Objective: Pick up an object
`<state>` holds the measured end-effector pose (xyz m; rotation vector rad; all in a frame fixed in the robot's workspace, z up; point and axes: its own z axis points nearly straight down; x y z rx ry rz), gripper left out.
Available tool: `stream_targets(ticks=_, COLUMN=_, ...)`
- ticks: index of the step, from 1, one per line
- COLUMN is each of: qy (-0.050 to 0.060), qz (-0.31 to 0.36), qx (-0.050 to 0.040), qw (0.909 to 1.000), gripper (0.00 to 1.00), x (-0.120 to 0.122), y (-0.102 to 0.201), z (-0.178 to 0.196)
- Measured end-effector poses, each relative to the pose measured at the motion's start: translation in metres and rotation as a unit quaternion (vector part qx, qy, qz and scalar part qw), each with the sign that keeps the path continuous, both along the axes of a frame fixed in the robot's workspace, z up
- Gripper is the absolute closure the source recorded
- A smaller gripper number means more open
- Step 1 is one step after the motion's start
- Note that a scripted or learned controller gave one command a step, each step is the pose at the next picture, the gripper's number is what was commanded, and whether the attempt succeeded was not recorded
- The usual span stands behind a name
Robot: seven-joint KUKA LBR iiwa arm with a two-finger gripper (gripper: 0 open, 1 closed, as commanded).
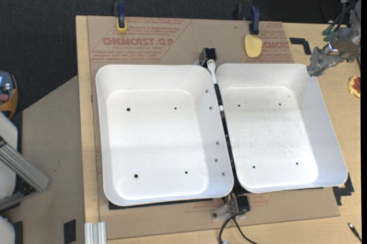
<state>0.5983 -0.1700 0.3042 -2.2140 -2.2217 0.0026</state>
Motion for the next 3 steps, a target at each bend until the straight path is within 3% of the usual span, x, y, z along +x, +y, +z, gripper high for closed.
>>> stream_targets(ticks=1, qy=-0.007, qz=-0.002, qx=-0.0041, qw=1.0, gripper=1.0, x=0.025, y=-0.056, z=0.091)
stream_targets(ticks=2, qy=0.0, qz=0.002, qx=0.0005, qw=1.0, gripper=1.0, x=0.042, y=0.039, z=0.025)
stream_targets(ticks=3, qy=0.002, qz=0.005, qx=0.0015, qw=1.0, gripper=1.0, x=0.063, y=0.171, z=-0.091)
